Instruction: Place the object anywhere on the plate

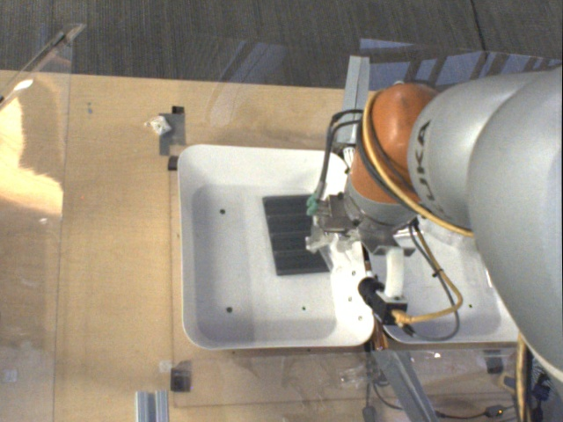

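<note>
So the flat dark ribbed rectangular plate (288, 234) lies in the left white plastic bin (198, 262), long axis running near-to-far; the grey two-finger gripper (324, 236) hangs at its right edge; can't tell its state, and can't spot any object either.

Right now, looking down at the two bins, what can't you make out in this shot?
- Gripper: the wrist and cables cover its fingers in the camera view, so open or shut cannot be told, nor whether it holds anything.
- Dark ribbed plate in the left bin: its right edge is hidden under the gripper.
- Right bin: mostly covered by the arm; its contents cannot be seen.
- The object to place: cannot be identified.
</note>
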Controlling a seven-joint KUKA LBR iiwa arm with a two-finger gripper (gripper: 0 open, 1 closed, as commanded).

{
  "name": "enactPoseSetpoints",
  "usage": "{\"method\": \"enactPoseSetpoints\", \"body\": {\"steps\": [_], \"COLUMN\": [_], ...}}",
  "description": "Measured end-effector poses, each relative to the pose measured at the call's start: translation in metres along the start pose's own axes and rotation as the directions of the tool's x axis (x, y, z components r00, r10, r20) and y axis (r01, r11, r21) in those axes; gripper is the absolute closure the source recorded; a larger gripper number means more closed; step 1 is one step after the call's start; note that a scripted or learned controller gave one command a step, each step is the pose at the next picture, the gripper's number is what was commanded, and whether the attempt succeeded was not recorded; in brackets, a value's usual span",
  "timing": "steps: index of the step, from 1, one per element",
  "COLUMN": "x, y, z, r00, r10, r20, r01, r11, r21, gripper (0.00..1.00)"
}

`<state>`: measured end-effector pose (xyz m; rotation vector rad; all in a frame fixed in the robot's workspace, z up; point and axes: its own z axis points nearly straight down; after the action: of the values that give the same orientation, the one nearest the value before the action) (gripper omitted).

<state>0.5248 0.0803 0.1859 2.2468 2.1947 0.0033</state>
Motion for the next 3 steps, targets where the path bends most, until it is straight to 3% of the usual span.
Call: {"method": "enactPoseSetpoints", "body": {"steps": [1,2,3], "x": [0.106,0.135,0.113], "y": [-0.018,-0.039,0.03], "z": [-0.062,0.092,0.095], "r00": [0.967,0.987,0.894], "r10": [-0.254,-0.162,-0.448], "r20": [-0.001,-0.001,0.002], "r01": [0.254,0.162,0.448], "r11": [0.967,0.987,0.894], "r21": [-0.002,-0.001,-0.014], "gripper": [1.0,1.0,1.0]}}
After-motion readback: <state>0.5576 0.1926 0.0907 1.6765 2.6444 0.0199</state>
